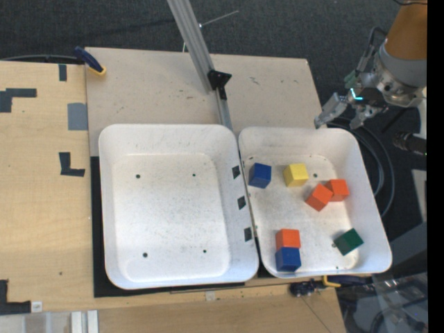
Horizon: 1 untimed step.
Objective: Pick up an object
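Fingers (pixel 341 114) apart above right bin (pixel 368 186), blocks (pixel 319 197) well below, untouched

A dark grey carpeted floor (pixel 277 12) runs behind the pale wooden bench top (pixel 41 186). A slanted silver metal pole (pixel 191 30) crosses the bench's far edge. Grey and black tape patches (pixel 76 115) mark the bench's left part.

Both bins (pixel 111 144) are white, the left one with small dark dots. In the right bin (pixel 368 186) lie two blue cubes (pixel 260 175), one yellow cube (pixel 296 174), three orange cubes (pixel 319 198) and one dark green cube (pixel 349 241). The bench (pixel 41 186) is pale wood with grey tape (pixel 78 116) patches.
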### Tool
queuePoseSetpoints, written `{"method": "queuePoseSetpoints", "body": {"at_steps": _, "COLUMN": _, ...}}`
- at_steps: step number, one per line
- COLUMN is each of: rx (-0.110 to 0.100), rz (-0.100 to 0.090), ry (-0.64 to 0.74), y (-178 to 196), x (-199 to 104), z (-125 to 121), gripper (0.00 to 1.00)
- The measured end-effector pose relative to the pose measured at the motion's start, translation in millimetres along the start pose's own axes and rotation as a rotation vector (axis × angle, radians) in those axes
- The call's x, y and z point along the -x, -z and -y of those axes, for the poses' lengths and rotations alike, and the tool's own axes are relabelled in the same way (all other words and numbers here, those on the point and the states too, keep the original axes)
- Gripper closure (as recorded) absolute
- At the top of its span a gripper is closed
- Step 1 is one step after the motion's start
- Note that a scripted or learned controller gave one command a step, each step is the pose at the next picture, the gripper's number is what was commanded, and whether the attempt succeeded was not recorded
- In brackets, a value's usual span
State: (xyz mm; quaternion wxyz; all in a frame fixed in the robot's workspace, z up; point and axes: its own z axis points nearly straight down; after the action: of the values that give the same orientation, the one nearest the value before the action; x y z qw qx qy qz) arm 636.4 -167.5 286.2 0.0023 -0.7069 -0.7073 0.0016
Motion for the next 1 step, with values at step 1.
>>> {"method": "queuePoseSetpoints", "body": {"at_steps": 1, "rx": 0.004, "rz": 0.002, "ry": 0.001, "y": 3.2, "x": 0.0, "z": -0.6, "gripper": 0.0}}
